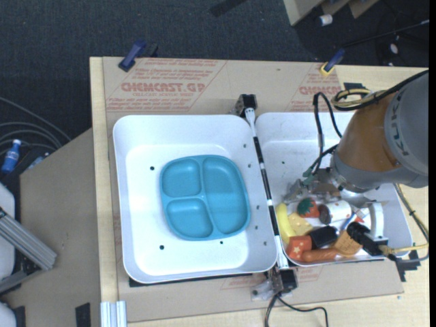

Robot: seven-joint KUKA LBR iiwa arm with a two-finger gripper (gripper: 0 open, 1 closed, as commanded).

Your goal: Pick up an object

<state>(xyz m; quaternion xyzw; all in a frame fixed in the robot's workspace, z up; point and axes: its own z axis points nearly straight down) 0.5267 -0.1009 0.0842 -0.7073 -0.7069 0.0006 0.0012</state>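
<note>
- The objects to pick are a small heap of toy food (320,234) at about 6 o'clock in the right bin (286,131), close against its near wall.
- The end effector (320,186) is low over this heap, at its 12 o'clock side; I cannot tell its state, because the wrist covers it.
- The pieces look like light, hard plastic, probably smooth and a little slippery, not fragile.
- I think the orange sausage-like piece (320,255) at the near edge is best taken across its narrow middle.
- The yellow piece (294,222) and a dark piece (324,236) touch it, so the crowding may disturb a clean grasp.
- The left bin (136,251) holds a blue divided plate (204,196), well apart, at 9 o'clock from the heap.
</note>
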